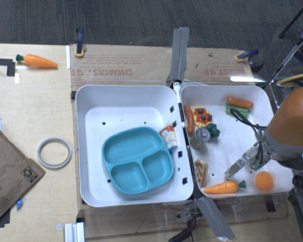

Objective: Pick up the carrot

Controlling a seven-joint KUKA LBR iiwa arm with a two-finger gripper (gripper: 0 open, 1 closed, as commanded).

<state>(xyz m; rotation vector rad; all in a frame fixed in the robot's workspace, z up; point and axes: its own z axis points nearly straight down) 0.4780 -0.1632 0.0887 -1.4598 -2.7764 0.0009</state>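
We're hovering the gripper (236, 168), fingers spread and holding nothing, just above the carrot (221, 187); next we're dropping to straddle it.

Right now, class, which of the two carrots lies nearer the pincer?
The carrot in the right bin's front corner, just below the pincer. The other carrot lies outside the bins, far left.

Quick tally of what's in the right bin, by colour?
Orange: 3 — carrot, ball, second carrot
Red/multicolour: 2 — hot dog, pizza slice
Green/grey: 1 — small toy
Tan: 1 — bun-like piece
Total: 7
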